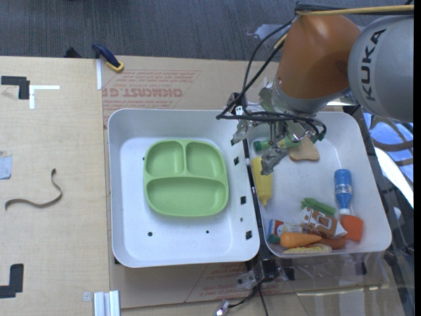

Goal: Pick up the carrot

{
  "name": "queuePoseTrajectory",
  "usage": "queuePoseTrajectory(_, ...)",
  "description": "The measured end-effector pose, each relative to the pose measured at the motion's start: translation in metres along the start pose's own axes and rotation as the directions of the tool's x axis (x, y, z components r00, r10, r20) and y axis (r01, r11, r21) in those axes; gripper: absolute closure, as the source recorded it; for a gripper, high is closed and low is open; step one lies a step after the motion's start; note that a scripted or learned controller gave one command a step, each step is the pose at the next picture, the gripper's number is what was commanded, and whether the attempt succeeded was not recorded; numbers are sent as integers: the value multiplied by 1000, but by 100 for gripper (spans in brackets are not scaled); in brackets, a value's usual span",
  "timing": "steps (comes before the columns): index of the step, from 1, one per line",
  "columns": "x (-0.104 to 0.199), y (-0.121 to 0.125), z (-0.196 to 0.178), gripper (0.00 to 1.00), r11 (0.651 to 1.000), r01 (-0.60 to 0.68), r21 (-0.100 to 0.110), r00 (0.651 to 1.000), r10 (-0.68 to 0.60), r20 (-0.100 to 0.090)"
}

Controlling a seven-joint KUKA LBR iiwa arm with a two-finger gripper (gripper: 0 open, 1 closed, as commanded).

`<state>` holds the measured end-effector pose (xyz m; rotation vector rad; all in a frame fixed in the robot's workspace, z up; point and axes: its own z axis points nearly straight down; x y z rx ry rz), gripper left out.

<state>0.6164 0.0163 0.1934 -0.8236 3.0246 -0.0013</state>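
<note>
My claw (271, 158) hangs over the right bin (366, 151), seemingly spread and gripping nothing, above the banana (263, 184); carrot (299, 239) lies near the front wall.

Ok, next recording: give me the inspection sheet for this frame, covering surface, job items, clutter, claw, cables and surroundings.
Surface: two white bins side by side, the left bin and the right bin, on brown cardboard over a light bench.
Job's things: carrot lies flat near the front wall of the right bin, among other items, untouched.
Clutter: green divided plate in the left bin; in the right bin a yellow banana-like item, blue bottle, tan piece and small packets by the carrot.
Claw: claw hovers over the yellow item, away from the carrot; finger state unclear.
Cables: black cables loop around the wrist.
Surroundings: grey carpet beyond the bench; a curled strap on the bench at left.
</note>
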Motion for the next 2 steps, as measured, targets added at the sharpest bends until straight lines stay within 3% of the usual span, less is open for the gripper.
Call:
queuePoseTrajectory(1,-1,-1,1,0,933,-359,0,933,359,-2)
queuePoseTrajectory(2,57,-16,1,0,962,-274,0,962,274,-3)
